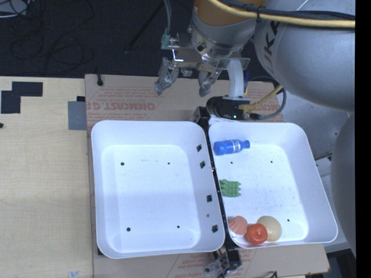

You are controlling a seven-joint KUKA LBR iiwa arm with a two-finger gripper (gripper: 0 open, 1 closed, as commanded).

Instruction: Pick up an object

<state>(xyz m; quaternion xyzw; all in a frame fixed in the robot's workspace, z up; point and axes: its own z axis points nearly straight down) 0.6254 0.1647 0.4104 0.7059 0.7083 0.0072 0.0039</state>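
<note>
Bottle [231,147], small, blue with a white cap, looks like the best pick candidate: lying on its side in the right bin [316,172], near the far wall and close to the divider between bins. My read is light, rigid plastic, smooth and round, so it may roll or squirt out of a pinch. Best to close across the body mid-length, fingers square to its long axis, not on the cap.

Gripper [185,86] has its jaws apart, nothing between the fingers. It hangs high above the cardboard [133,103] behind the bins, beyond the far edge of the left bin [98,172], well apart from every object. Fingers point down, wrist roughly vertical, orange band above it, grey arm coming in from the right.

Other options in the right bin:
- green pea-pod-like piece [230,187] just beside the divider, mid-bin; flat and low, hard to get fingers under
- pink round piece [237,225], red tomato-like piece [256,233], and beige round piece [269,227] clustered touching each other at the near wall; crowded, risk of nudging neighbours

No pick started yet. The next move would need a traverse right and toward the camera, then a descent.
</note>
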